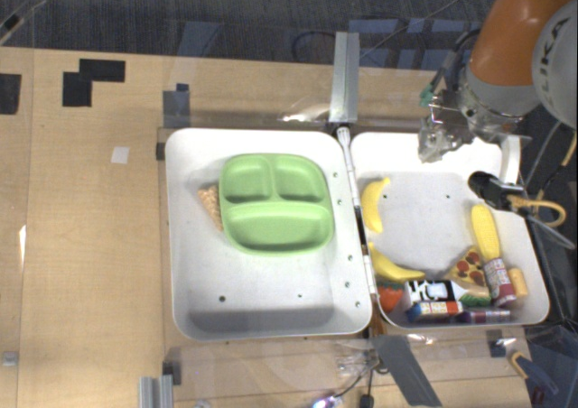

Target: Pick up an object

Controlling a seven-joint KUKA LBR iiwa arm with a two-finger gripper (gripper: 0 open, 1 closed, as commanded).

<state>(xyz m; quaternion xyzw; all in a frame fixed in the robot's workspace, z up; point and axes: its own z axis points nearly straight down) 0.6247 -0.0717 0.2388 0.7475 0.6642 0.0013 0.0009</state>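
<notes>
My gripper [437,142] hangs over the far edge of the right bin [424,217], above bare white floor, with nothing seen held in it. A small banana [372,203] lies by the bin's left wall, to the gripper's lower left. A second banana [395,266] lies nearer the front. A yellow corn cob [485,230] rests by the right wall. Along the front sit a pizza slice [468,266], a red fruit [390,296], a black-and-white pack [433,289], a red-capped tube [438,309] and a small bottle [501,280].
The left bin [194,307] holds a green divided plate [274,201] with a tan waffle piece [209,205] poking out from under its left edge. A metal post [345,77] stands behind the wall between the bins.
</notes>
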